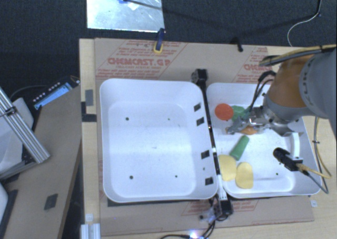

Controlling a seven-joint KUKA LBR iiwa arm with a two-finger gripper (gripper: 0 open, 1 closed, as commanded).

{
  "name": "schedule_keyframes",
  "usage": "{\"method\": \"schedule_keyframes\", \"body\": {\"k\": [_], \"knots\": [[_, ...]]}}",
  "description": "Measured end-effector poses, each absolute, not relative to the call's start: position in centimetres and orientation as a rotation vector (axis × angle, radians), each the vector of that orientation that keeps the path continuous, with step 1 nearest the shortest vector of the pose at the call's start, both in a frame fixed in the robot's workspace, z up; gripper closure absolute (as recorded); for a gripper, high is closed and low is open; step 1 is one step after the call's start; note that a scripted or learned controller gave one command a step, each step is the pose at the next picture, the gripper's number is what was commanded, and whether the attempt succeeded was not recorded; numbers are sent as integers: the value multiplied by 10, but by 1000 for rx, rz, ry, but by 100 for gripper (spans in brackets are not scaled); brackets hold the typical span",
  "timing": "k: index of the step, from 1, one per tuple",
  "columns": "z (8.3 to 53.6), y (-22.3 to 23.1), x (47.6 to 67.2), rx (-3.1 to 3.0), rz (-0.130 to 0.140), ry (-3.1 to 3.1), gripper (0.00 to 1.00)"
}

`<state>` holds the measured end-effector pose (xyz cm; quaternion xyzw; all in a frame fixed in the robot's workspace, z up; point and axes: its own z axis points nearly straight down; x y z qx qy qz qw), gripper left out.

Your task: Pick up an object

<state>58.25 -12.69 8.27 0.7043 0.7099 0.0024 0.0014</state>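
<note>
1. We see the gripper (239,125) low in the right bin (274,182), among an orange ball (224,111) and green cylinder (239,148) (two yellow pieces (236,171) nearby).
2. We cannot tell its grip.

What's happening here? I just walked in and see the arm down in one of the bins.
The arm's gripper is lowered into the right bin, beside a red ball and some green and orange pieces. A green cylinder and two yellow pieces lie nearer the front. Whether it has grasped anything can't be told. The left bin sits alongside.
</note>
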Motion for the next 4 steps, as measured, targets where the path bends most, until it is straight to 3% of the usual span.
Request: {"method": "schedule_keyframes", "body": {"k": [1, 2, 3, 4], "knots": [[95, -129, 580, 2214, 3, 2225, 100], [91, -87, 490, 2226, -4, 2229, 100], [191, 5, 552, 2198, 20, 2233, 100], [184, 48, 567, 2211, 5, 2231, 100]]}}
